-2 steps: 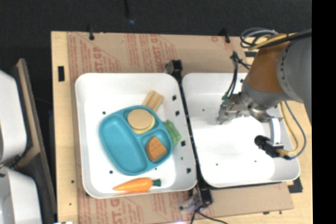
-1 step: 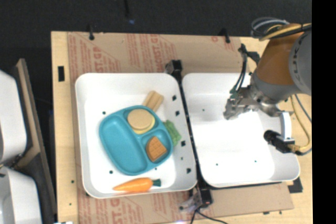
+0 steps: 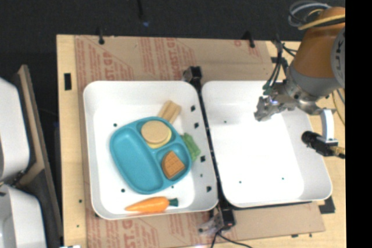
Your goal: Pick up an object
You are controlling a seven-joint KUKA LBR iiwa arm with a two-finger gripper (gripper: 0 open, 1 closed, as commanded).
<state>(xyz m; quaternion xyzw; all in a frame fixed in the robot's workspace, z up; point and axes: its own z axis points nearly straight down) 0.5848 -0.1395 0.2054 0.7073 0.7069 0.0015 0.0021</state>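
Observation:
The left bin (image 3: pixel 96 142) holds a blue divided tray (image 3: pixel 136 160). A round tan cookie (image 3: pixel 156 132) and a brown cracker (image 3: pixel 173 164) lie in the tray's compartments. A wooden block (image 3: pixel 170 110) rests at the tray's upper edge and a green piece (image 3: pixel 192 147) pokes out at its right side. An orange carrot (image 3: pixel 151 204) lies near the bin's front wall. My gripper (image 3: pixel 266 110) hangs over the upper right part of the right bin (image 3: pixel 261 171), far from all these objects, with nothing seen between its fingers.
The grey arm with its orange band (image 3: pixel 317 49) comes in from the right over the right bin's far corner. A black fitting (image 3: pixel 317 141) sits at that bin's right rim. Black clips (image 3: pixel 192 74) stand between the bins. Cardboard (image 3: pixel 145 55) lines the bench.

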